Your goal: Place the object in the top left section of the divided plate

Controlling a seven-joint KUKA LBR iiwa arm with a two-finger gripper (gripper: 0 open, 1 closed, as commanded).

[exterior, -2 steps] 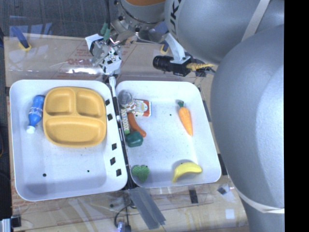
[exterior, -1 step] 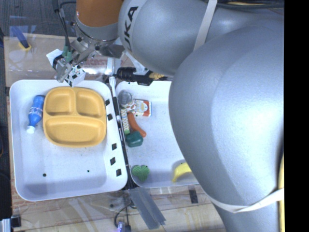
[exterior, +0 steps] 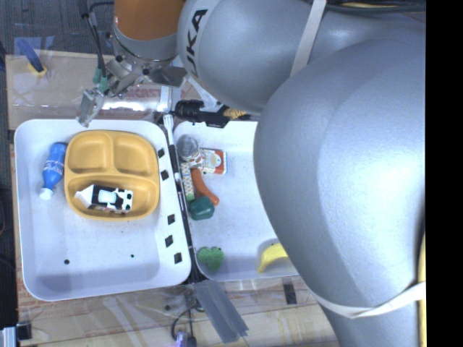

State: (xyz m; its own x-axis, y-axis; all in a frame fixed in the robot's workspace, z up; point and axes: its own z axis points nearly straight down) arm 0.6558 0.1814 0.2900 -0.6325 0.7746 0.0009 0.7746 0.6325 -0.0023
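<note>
From where I stand, the black-and-white toy cow lies in the yellow divided plate, but in its large lower section, so the top left section is unfilled. The hand hovers beyond the left bin's far rim; whether it is open I cannot tell.
</note>
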